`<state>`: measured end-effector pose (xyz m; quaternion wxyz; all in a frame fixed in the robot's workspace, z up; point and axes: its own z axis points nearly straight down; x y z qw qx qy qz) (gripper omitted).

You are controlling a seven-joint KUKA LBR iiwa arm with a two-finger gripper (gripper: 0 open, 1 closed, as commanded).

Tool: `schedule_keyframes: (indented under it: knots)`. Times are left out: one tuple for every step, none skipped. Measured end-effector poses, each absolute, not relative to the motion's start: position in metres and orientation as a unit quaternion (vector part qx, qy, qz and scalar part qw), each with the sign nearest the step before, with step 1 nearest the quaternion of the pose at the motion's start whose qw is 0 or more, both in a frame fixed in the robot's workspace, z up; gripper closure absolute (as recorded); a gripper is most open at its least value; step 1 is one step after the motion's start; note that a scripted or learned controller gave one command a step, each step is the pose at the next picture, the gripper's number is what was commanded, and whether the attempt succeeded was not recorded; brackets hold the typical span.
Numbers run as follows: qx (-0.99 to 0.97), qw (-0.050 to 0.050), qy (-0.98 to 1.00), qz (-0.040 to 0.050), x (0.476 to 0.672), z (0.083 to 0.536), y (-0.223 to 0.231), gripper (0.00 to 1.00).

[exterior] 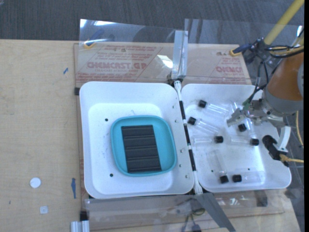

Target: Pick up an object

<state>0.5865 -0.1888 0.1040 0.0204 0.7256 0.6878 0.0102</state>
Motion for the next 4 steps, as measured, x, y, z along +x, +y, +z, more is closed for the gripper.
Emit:
schedule_keyframes:
  knots:
    - [0.723, 0.019, 0.690, 0.0116, 0.586, 0.104, -0.179, 0.00]
    - [0.718, 0.016, 0.696, 0.0101, 0.589, 0.103, -0.175, 0.00]
    - [0.713, 0.020, 0.701, 0.0100, 0.580, 0.104, -0.192, 0.00]
    - [0.687, 0.010, 0.727, 0.0075, 0.603, 0.096, -0.167, 0.00]
